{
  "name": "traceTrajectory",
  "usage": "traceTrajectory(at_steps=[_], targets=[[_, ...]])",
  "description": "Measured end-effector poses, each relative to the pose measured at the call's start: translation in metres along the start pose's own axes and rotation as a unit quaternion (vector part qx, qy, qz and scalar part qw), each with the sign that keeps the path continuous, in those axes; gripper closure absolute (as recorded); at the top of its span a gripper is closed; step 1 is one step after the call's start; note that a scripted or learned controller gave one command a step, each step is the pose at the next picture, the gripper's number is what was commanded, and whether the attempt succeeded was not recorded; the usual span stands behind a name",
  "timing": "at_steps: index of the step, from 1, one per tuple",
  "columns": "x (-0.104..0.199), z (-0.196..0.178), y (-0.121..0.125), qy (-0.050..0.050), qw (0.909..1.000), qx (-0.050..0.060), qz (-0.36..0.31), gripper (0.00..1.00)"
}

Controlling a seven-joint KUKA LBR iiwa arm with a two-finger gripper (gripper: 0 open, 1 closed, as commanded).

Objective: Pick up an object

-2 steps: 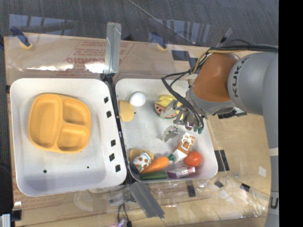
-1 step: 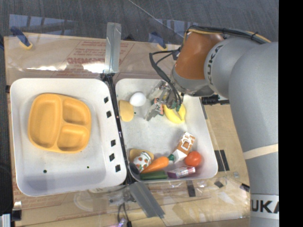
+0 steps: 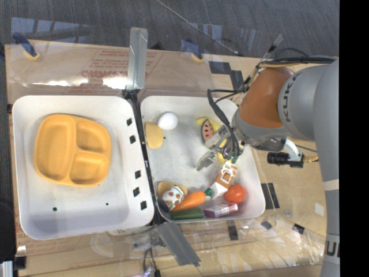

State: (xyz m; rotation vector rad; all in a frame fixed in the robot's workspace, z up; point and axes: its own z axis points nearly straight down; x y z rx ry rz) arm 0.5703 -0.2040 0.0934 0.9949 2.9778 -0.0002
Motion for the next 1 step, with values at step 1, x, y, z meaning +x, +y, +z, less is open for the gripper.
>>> traceTrajectory(at_steps=[1], targets=[[0.0065, 0.0011, 0.0299, 0.0, 0.9959, 0.0, 0.091, 0.0]])
